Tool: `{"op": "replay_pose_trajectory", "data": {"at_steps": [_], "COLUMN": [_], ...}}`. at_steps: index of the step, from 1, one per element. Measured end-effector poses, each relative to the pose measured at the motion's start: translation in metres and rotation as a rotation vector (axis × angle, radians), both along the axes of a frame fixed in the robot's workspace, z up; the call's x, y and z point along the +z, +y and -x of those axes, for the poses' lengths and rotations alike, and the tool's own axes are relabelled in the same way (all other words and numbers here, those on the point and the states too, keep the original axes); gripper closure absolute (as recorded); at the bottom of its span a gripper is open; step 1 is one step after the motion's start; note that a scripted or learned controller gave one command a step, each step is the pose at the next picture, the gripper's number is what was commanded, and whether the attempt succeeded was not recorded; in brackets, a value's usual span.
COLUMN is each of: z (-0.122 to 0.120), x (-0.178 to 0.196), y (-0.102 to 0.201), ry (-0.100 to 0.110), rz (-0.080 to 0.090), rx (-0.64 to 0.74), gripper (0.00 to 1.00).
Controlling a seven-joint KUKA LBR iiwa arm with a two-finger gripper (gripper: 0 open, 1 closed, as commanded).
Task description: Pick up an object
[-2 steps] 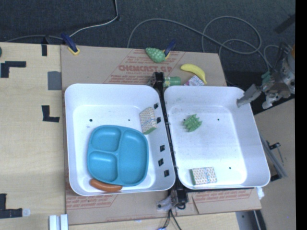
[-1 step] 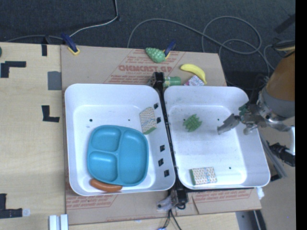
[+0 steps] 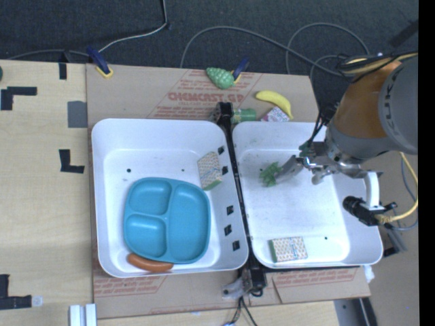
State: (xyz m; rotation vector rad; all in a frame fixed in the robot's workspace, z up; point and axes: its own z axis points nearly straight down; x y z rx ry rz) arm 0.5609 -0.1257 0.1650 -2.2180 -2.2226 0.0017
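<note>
The arm (image 3: 380,107) fills the upper right of the frame, orange band above a grey wrist. The left bin (image 3: 112,148) holds a blue divided plate (image 3: 166,219) at lower left centre, an orange sausage (image 3: 149,263) touching its lower edge, and a small sponge (image 3: 211,168) leaning on the bin's right wall. The right bin (image 3: 306,216) holds a patterned sponge (image 3: 289,248) near its lower edge. The gripper (image 3: 282,170) sits in the upper part of the right bin, its jaws clamped on a small green toy (image 3: 270,174).
</note>
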Motion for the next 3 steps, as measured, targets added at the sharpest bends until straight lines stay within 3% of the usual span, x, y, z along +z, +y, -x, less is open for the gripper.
{"op": "replay_pose_trajectory", "data": {"at_steps": [1, 2, 3], "z": [-0.06, -0.087, -0.046], "x": [-0.079, -0.079, -0.079], "y": [0.022, 0.024, 0.019], "ry": [-0.006, -0.005, -0.005], "rz": [0.001, 0.001, 0.002], "rx": [0.0, 0.0, -0.001], "gripper": [0.0, 0.0, 0.0]}}
